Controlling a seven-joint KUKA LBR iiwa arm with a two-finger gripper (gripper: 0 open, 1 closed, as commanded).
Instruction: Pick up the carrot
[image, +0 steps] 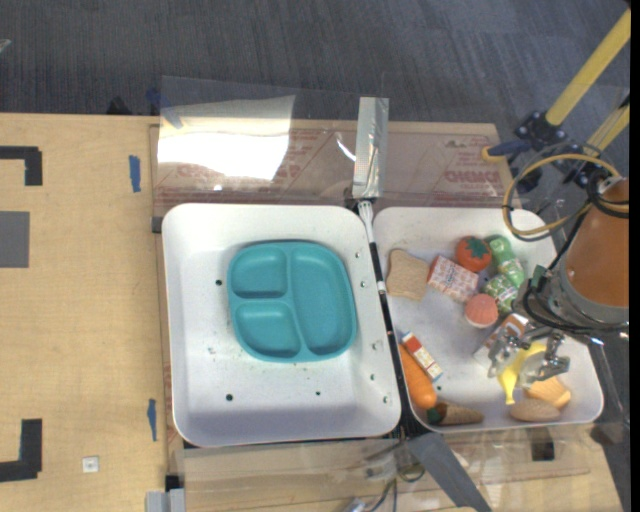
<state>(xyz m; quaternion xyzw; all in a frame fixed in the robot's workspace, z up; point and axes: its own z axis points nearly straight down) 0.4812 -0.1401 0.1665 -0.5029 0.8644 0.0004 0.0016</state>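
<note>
Carrot (419, 381): orange, tapered, lying at the lower left of the right bin (588, 412), pressed along the bin's left wall just beside the divide between the two bins. It runs from upper left to lower right, ending at a green patch, likely its leafy tip. A small red-and-white packet (420, 356) lies across or against its upper end; whether they touch or overlap is not clear.

Handling, as a judgement: looks like a toy vegetable, so probably light, stiff and smooth-skinned. Not fragile. A round, slick body may roll or squirt out of a pinch. Best hold looks to be across the thick middle, jaws closing across the width. The bin wall crowds one side, so a finger has little room there; the packet crowds the upper end.

Just below and right of it: a brown cone-shaped piece (462, 414) on the bin floor, near the tip.

Farther right: the gripper (515, 345) sits low in the right bin, among a yellow banana-like piece (514, 377) and a tan bread-like piece (542, 400). Jaws: cannot tell whether apart or together; metal and clutter blur them. Well apart from the carrot.

Upper right bin: slice of bread (406, 274), patterned box (452, 279), tomato (474, 252), green items (506, 262), pink round piece (481, 310).

Left bin (190, 300): teal divided plate (293, 300) at centre.

Counter (70, 300): pale wood, left of the bins.
</note>
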